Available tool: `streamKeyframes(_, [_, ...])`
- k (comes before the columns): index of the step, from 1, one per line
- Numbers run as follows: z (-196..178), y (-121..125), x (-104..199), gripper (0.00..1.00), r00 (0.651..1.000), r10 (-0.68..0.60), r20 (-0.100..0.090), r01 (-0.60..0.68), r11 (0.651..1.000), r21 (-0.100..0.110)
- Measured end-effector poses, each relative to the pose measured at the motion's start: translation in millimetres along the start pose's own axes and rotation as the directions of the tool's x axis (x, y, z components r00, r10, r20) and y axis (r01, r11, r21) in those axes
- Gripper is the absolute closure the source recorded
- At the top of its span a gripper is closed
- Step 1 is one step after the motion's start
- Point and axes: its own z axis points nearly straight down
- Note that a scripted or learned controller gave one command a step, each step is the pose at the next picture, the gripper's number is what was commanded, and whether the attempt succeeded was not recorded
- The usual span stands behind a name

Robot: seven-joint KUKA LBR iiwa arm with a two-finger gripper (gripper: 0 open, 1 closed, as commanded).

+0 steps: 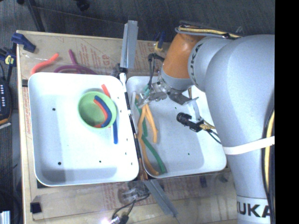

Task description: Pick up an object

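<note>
Gripper [145,96]: low over right bin [205,160], at its upper-left corner; finger state cannot be told. Orange and green cords [149,134]: inside right bin, along its left wall, just below gripper. Advised: descend straight, close squarely across one strand, lift slowly.

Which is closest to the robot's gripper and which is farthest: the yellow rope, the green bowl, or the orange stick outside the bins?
From the gripper:
1. Yellow rope, right bin, just below the gripper.
2. Green bowl, left bin, further left.
3. Orange stick, on the bench beyond the left bin's top corner.
</note>
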Motion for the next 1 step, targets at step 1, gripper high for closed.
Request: streamKeyframes(1, [-85.0,14.8,-3.7,1.00,0.986,-0.167,-0.003,0.167,0.986,0.001])
